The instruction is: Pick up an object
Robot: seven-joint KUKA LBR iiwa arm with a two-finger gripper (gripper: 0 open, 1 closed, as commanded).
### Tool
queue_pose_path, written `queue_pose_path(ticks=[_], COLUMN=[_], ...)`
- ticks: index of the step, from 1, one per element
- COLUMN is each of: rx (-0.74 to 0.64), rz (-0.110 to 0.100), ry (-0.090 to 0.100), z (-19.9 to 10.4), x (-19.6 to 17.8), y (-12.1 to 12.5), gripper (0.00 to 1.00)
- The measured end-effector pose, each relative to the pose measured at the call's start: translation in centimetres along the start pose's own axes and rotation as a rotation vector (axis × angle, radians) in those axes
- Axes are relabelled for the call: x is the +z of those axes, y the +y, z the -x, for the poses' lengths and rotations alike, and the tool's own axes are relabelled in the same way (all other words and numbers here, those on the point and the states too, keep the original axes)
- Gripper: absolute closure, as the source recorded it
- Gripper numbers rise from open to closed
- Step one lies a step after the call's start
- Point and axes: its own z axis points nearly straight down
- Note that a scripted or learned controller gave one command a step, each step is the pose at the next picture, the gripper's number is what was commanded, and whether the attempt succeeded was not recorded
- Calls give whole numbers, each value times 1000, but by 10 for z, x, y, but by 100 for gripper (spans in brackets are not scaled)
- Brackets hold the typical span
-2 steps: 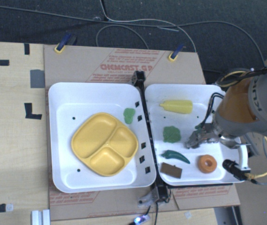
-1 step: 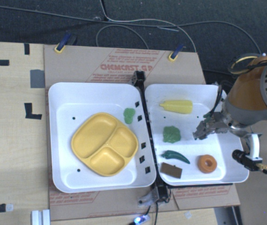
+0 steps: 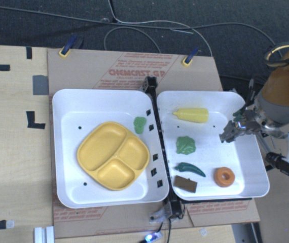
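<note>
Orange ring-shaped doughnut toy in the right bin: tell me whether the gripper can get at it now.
Probably yes: the orange ring-shaped doughnut toy lies apart from other items, and the gripper hovers above.

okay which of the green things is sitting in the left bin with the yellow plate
The small light green piece, beside the yellow divided plate. The green leafy piece and dark green pepper lie in the right bin.

fixed above the bench [image 3: 12,135], looking down at a slant on both white bins [image 3: 63,151], moderately near.
</note>
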Motion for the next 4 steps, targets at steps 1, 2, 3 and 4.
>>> queue_pose_path(ticks=[1,2,3,4], rx=[-1,0,-4,-4], rz=[-2,-3,-5,-7], ry=[0,1,2,1], z=[-4,-4,-52,-98], x=[-41,-72,-70,-50], y=[5,7,10,14], gripper=[100,100,100,100])
